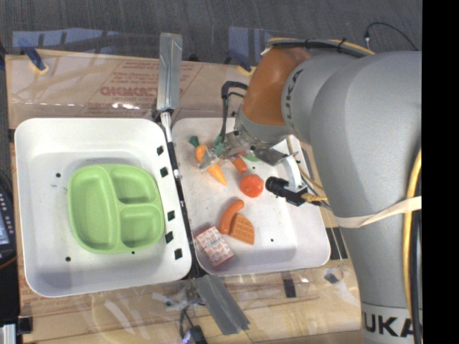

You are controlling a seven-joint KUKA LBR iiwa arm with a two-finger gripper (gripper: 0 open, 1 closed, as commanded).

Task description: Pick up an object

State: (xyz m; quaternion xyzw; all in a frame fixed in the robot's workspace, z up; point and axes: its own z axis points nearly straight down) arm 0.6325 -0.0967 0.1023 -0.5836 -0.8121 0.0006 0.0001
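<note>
Gripper [224, 149] hangs low in the right bin [301, 242], right by a small toy carrot [217, 173]. I cannot tell how it is set. A green plate [115, 208] sits in the left bin [43, 142].

tray [115, 208] in left bin [36, 192], toy food [237, 224] in right bin [305, 239]
</note>
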